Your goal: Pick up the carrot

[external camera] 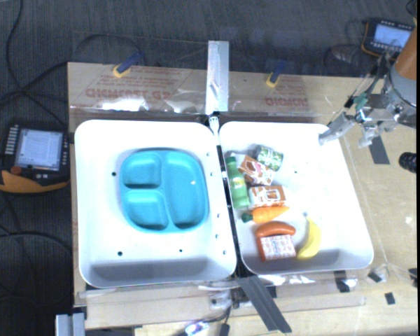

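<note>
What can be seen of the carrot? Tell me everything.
The carrot is a small orange toy, seemingly plastic, with a green stub at its left end. It lies nearly flat in the right bin, tip pointing right, wedged between a printed carton above and a red sausage-like piece below. The gripper is well away.

Orange carrot (269,214) — blue tray (161,190), yellow banana (309,240)

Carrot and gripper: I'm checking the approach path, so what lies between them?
In the camera view, bare white floor of the right bin lies between the gripper and the carrot; the orange carton sits beside the carrot's upper edge.
</note>
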Motion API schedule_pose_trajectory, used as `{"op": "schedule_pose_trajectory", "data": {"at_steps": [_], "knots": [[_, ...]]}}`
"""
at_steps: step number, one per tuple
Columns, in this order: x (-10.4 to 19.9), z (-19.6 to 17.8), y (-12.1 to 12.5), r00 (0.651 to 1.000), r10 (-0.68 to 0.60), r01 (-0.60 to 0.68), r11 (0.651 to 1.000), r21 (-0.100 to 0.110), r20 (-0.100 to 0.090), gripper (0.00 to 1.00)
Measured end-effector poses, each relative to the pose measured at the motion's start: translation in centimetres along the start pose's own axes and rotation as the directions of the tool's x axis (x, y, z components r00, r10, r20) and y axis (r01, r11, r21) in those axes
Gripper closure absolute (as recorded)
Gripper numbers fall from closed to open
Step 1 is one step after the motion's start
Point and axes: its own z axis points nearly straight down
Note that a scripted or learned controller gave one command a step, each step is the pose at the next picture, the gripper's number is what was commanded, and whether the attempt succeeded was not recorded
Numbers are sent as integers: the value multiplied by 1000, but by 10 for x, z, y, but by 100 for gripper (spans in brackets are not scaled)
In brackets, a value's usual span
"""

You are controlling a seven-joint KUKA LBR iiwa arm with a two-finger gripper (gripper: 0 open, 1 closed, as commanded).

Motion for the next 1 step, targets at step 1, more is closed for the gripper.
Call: {"op": "schedule_pose_trajectory", "data": {"at_steps": [1], "knots": [[39,153,-55,999,43,-43,999,-13,3,0]]}}
